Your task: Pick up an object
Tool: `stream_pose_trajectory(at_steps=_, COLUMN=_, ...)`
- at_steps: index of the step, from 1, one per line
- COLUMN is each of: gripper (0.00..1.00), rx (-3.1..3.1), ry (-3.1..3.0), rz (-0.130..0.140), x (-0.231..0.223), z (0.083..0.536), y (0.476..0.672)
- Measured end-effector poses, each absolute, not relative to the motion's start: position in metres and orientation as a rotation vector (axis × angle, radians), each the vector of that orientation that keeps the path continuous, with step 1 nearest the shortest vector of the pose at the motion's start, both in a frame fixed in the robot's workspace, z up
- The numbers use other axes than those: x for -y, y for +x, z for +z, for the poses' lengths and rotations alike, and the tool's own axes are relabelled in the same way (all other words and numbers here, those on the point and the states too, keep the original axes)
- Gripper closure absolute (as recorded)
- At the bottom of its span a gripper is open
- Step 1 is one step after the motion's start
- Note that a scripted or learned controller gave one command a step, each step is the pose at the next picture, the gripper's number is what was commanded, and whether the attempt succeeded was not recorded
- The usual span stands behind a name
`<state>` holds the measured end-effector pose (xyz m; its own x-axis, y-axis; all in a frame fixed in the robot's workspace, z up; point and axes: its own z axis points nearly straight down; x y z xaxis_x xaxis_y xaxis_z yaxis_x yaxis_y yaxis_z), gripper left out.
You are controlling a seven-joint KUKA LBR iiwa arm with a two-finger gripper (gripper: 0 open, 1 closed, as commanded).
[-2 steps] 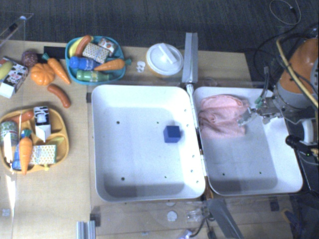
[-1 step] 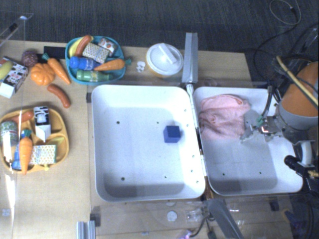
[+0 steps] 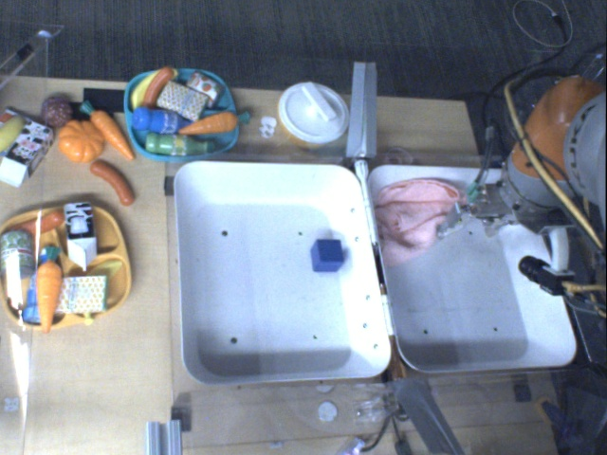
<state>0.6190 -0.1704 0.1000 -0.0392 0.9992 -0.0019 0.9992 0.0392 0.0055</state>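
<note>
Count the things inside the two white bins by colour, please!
Blue: 1, the blue cube in the left bin.
Pink: 1, the pink cloth in the right bin.
Total: 2

Two white bins sit side by side. The left bin (image 3: 204,207) contains a blue cube (image 3: 327,254) right of its centre. The right bin (image 3: 474,339) contains a pink cloth (image 3: 413,211) at its far left corner. The gripper (image 3: 457,216) is positioned at the cloth's right edge, with the arm (image 3: 560,150) entering from the right.
</note>
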Motion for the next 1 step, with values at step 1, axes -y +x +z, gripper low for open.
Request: stream_pose_trajectory(at_steps=1, gripper=0.00, rx=-2.355, ry=2.071, rz=0.004, x=0.1781, z=0.1099, y=0.6707)
